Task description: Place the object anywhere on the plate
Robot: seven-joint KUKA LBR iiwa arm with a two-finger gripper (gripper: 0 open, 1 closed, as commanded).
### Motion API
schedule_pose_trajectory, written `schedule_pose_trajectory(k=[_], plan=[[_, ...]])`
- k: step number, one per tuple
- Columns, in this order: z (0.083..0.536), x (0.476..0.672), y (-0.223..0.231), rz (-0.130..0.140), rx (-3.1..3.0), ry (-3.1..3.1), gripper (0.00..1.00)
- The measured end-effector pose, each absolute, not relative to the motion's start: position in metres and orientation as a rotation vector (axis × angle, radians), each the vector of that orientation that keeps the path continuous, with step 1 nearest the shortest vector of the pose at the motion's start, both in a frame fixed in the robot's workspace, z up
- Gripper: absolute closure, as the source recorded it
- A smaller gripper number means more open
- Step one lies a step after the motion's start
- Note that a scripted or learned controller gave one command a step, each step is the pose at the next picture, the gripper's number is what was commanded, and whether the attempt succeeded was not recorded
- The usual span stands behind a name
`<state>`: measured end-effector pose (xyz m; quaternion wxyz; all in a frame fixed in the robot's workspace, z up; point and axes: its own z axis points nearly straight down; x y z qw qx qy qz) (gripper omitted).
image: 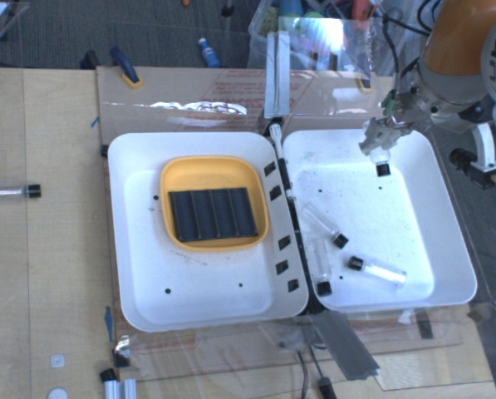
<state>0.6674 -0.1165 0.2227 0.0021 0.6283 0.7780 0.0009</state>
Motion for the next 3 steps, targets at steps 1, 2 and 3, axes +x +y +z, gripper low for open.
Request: schedule_pose_trajectory(k=[1,2,3], plan=[[0.206,0.659,-0.113,0.002,1.565,2.725,1.0],[0.29,0.667,-0.179,0.002,1.348,2.83,1.0],[0.348,0.652,-0.214,0.001,1.01,2.964,1.0]])
